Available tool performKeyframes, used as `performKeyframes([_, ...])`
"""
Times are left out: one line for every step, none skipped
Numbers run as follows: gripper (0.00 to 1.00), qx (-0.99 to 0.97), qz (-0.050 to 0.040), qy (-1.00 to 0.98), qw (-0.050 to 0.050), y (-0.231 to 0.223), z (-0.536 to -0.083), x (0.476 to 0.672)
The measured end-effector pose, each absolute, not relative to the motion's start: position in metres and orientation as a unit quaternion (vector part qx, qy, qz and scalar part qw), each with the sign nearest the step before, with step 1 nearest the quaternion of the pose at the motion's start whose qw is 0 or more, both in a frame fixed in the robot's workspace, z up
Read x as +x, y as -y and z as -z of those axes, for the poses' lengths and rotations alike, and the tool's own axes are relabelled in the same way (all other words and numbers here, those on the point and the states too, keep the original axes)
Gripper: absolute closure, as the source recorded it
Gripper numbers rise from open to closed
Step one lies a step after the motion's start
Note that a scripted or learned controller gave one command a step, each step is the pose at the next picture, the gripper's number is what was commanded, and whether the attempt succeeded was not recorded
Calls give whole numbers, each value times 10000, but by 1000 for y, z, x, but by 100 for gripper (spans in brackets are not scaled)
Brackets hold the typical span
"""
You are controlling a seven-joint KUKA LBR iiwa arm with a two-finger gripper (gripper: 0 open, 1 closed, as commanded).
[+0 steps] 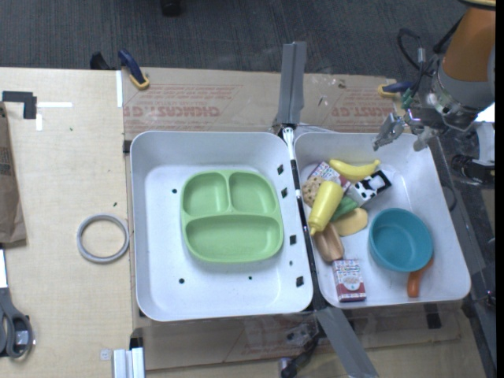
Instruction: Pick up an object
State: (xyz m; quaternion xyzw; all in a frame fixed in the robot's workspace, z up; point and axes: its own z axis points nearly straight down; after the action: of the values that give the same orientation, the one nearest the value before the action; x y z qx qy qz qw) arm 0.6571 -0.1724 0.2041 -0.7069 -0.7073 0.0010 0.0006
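The right bin (445, 181) holds a pile of toy items: a yellow banana (354, 167), a yellow mustard bottle (324, 205), a black-and-white carton (371, 187), a hot dog (329, 244), a small red box (349, 279), a blue bowl (402, 239) and an orange carrot (415, 283). My gripper (403, 130) hangs above the far right corner of that bin, its fingers spread open with nothing between them. It is up and to the right of the banana, well apart from every item.
The left bin (150, 211) bears a green divided plate (232, 216). A metal post (291, 85) rises behind the bins' shared wall. A ring of tape (102, 237) lies on the bench to the left.
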Motion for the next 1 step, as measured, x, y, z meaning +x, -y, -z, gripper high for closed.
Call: performKeyframes([0, -7073, -8, 7069, 2, 119, -102, 659])
